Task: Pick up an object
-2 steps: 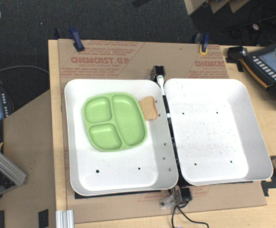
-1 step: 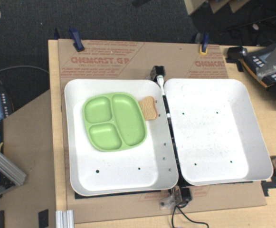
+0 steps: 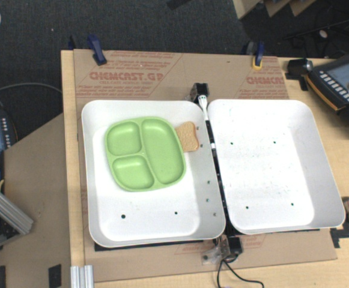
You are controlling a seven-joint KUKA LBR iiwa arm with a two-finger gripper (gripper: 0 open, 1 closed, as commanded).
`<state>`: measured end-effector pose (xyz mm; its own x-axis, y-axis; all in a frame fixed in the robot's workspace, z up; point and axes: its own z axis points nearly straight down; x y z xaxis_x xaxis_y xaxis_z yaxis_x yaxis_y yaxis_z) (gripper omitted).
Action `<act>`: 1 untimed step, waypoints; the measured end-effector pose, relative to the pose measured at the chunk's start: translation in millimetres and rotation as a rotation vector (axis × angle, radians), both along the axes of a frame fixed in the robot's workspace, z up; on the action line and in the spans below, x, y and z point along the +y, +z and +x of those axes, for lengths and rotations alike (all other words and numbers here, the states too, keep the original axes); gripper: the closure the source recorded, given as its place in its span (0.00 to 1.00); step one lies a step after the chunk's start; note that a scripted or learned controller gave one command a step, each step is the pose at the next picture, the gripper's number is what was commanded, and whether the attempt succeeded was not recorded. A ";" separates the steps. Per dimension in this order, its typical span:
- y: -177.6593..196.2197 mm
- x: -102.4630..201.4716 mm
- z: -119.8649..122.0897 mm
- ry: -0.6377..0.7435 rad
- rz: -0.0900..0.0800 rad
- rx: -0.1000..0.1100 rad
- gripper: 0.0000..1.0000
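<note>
Sitting in the left bin (image 3: pixel 102 221): a green three-compartment plate (image 3: pixel 145 155), flat, in the upper half, compartments bare; a tan cracker-like piece (image 3: pixel 188 137) lies just at the plate's upper right rim, touching or slightly overlapping it, close to the bin's right wall. Right bin (image 3: pixel 270 161) has fine dark specks and a few dark dots on its floor. Bins meet along a central seam with a black fitting (image 3: pixel 199 91) at its far end. Both rest on a cardboard sheet (image 3: pixel 126 71) with red CHEMCAST print, held by a blue clamp (image 3: pixel 96 50) at the far left and a yellow-and-blue clamp (image 3: pixel 258 57) at the far right. Control pendant (image 3: pixel 336 83) lies off the far right corner, cables (image 3: pixel 228 263) at the near edge, aluminium rail (image 3: pixel 6 212) at left. Nothing sits over the plate or the cracker. Gripper state: cannot tell whether released or clenched
</note>
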<state>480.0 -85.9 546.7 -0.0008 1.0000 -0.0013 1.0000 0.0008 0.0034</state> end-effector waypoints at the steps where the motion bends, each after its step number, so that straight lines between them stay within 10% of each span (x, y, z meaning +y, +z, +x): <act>1: -113.6 29.4 -1.3 0.002 0.003 0.016 1.00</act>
